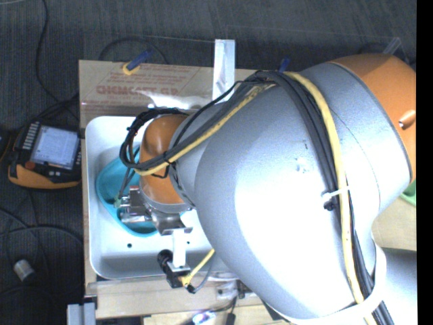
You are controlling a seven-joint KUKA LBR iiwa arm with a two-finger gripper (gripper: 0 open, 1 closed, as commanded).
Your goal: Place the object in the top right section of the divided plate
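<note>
Gripper (130, 207), finger state impossible to tell, is hanging over one blue divided plate (108, 181) in one white bin (101, 249); grey arm (291, 188) is reaching from three o'clock.

A single fixed camera is mounted above the bench and looks down at a slant. The arm (298, 188) enters from the right and sits close to the lens, covering most of the frame. The left white bin (101, 202) is seen lower left, with dark floor (67, 32) beyond the bench edge.
</note>
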